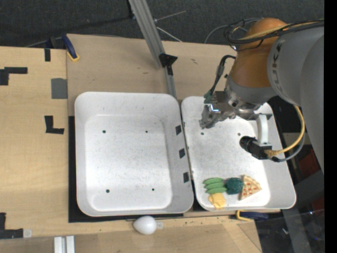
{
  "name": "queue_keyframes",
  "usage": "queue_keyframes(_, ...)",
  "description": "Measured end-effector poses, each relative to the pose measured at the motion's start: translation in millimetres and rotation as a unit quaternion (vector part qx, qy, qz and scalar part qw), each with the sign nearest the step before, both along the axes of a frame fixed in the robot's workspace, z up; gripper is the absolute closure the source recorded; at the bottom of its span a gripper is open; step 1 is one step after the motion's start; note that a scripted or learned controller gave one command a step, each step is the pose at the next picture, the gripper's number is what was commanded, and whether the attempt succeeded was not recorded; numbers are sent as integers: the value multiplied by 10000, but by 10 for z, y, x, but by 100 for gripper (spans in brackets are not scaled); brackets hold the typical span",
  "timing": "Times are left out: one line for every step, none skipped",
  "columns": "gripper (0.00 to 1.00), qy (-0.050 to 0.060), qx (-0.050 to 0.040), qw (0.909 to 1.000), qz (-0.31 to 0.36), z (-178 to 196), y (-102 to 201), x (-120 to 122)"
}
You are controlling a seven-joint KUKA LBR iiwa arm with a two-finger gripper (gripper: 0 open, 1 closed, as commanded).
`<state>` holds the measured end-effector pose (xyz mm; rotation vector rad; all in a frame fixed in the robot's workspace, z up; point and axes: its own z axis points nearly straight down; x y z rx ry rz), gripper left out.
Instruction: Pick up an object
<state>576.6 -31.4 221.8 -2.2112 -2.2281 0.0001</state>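
Bins are sitting side by side on the bench, and I am reaching in from the right with my gripper (207, 121) hanging over the upper part of the right bin (226, 157). Its dark tip is pointing down toward the bin's floor, but whether it is touching I cannot tell, nor how wide it is standing. Nothing is showing in its grasp. Toys are lying clustered at the near edge of that bin, well apart from my gripper: a green pea pod (214, 184), a dark green broccoli (234, 184), a yellow piece (217, 199) and a pizza slice (249, 186). A white egg (144, 225) is lying on the bench in front of the left bin (126, 152).
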Motion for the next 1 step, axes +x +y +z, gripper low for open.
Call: queue_keyframes(100, -7, 1, 10000, -1, 96, 530, 120)
